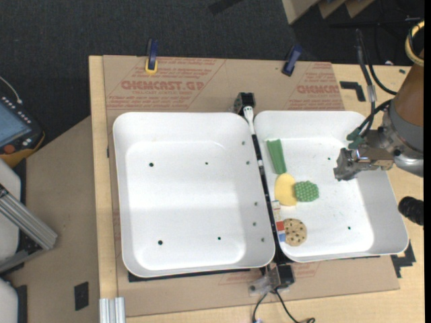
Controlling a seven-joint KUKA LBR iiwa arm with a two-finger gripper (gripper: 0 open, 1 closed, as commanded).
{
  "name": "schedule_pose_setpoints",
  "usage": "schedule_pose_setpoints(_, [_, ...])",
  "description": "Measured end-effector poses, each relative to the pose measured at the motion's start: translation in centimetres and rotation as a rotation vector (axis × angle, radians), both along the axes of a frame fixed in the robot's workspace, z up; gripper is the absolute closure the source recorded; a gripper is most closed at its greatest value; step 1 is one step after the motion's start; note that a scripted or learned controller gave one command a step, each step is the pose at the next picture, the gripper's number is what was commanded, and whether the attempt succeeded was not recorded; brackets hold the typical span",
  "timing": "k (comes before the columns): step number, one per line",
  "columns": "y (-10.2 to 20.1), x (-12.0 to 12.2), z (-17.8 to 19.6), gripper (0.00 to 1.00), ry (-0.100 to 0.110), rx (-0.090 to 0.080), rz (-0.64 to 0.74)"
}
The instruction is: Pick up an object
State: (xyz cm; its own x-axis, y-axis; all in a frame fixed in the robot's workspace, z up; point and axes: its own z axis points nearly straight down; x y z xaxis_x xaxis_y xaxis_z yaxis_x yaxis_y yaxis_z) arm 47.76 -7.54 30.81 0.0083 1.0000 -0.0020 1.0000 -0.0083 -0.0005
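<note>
The pincer [345,169] hangs over the right bin [377,244], and whether it is apart or together cannot be told. A green stick [276,156], yellow piece [285,189], green bumpy ball [306,191] and cookie [294,231] lie by the bin's left wall.

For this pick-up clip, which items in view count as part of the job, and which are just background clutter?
Part of the job:
- tool, over the right bin
- green stick
- yellow piece
- green knobbly piece
- cookie

Just lying about:
- left bin
- cardboard sheet
- blue clamps on its far edge
- cables at upper right
</note>
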Motion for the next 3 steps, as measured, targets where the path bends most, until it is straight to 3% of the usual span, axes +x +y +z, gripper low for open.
schedule_pose_setpoints(1, [6.5,2.9,4.4,1.00,-0.008,0.003,0.016])
schedule_pose_setpoints(2, [5.7,0.3,3.3,1.00,0.003,0.002,0.007])
schedule_pose_setpoints(3, [-1.9,0.0,-2.2,1.00,0.006,0.001,0.000])
